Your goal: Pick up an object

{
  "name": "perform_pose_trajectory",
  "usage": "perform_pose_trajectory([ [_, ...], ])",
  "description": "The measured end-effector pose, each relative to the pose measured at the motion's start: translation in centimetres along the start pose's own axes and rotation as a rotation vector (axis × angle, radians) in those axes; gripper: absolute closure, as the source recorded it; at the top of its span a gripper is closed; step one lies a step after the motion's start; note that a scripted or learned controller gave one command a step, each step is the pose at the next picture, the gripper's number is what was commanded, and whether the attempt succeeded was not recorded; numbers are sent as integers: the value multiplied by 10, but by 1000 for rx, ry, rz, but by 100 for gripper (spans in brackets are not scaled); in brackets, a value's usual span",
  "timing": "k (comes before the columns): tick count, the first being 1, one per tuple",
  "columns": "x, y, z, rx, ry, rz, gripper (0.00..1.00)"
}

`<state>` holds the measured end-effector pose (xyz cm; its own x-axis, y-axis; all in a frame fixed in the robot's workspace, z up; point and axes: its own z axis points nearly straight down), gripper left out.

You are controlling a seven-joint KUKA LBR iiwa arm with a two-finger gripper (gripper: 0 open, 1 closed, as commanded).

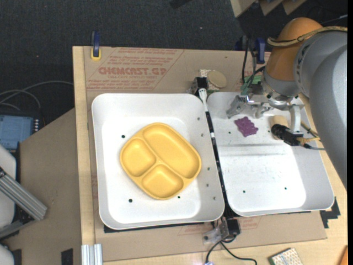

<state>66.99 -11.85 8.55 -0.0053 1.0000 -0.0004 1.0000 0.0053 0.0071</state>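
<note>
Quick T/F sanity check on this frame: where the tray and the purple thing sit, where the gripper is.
1. The yellow tray lies in the left bin. True.
2. The tray has two compartments. False: it has three.
3. A purple object lies in the right bin. True.
4. The purple object rests on the tray. False: it lies on the right bin's floor, apart from the tray.
5. The gripper is over the left bin. False: it is at the far edge of the right bin, just above the purple object in the view.
</note>
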Motion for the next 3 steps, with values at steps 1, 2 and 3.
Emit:
perform_pose_trajectory([
  [1,-29,-74,0,14,2,10,0],
  [2,-28,-17,0,0,-2,3,0],
  [3,-1,-97,1,15,4,7,0],
])
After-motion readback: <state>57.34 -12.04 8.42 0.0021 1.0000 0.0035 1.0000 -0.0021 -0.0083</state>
